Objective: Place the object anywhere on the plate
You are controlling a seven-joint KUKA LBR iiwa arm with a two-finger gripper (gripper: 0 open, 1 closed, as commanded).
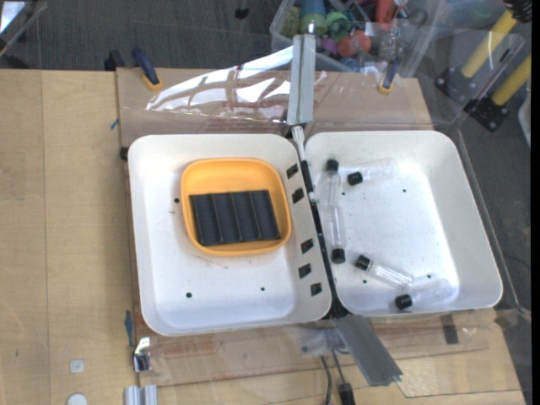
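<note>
Nearest the camera, along the front of the right-hand shallow white bin (460, 226), lie two clear plastic tubes with black caps, one (386, 270) slanting across the floor and another (426, 292) in the front corner. More of the same capped tubes lie farther back, a pair (332, 202) along the central divider and one (371, 173) near the rear wall. Across the divider, in the left-hand shallow white bin (152, 234), sits the orange rounded-square plastic plate (192, 186), and flat in its middle, inside the rim, rests a black ribbed rectangular block (234, 216). By this evidence the block is judged to be the task's object and the placing step looks complete, with nothing left but to pull clear. Were a tube meant instead, the next move would call for a descent into the right bin, a grip across a tube, and a carry over the divider. Whether the jaws are released or clenched cannot be told, nor how the block lies relative to them. Beyond the bins lies a crumpled transparent sheet (224, 91), and farthest off a clear tub of coloured toys (363, 11).
</note>
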